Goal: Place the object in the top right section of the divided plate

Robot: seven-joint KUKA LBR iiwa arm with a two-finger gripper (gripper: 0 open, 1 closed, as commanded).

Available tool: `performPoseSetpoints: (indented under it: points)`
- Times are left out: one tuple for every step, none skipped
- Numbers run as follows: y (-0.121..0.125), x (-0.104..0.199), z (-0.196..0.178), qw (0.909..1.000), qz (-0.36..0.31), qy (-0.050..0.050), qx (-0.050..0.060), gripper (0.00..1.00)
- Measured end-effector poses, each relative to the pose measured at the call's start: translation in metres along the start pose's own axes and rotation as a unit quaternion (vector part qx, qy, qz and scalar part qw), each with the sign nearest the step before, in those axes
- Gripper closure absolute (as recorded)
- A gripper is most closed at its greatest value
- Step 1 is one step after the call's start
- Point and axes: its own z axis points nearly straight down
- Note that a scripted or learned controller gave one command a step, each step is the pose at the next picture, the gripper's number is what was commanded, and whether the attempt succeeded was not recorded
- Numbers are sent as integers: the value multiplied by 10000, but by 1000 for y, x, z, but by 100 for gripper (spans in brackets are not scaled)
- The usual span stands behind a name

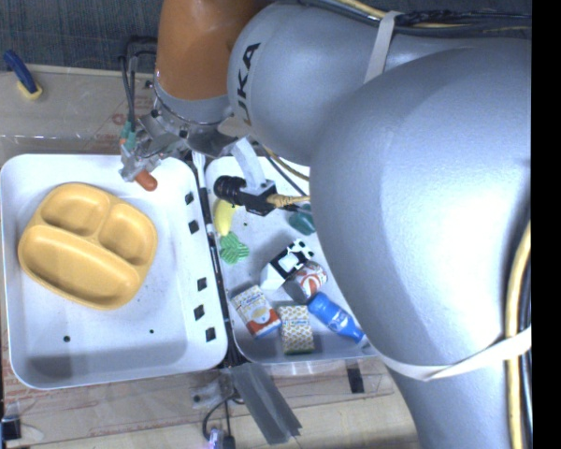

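The end effector (138,165) hangs over the far right corner of the left bin (37,363), below the arm's orange band. How far open it is cannot be told from this view. A small orange-red object (147,181) sits right at its tip, touching or nearly so; whether it is gripped or only lying against the bin's white floor is unclear. The object is apart from the yellow divided plate (87,243), just beyond that plate's far right edge.

The plate lies slantwise in the left bin, with two smaller sections on its far side and one long section on its near side.

The right bin (262,352), partly covered by the grey arm, holds a clutter of things: a yellow piece (222,218), a green ridged piece (232,248), a black-and-white block (290,258), a small can (309,279), a blue bottle (335,316), a little carton (257,309) and a checkered packet (297,328).

Both bins rest on the wooden counter (65,92).
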Motion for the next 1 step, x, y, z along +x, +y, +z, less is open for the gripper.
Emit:
performPoseSetpoints:
  points:
    - [11,-1,-39,9988,-485,-8,-17,100]
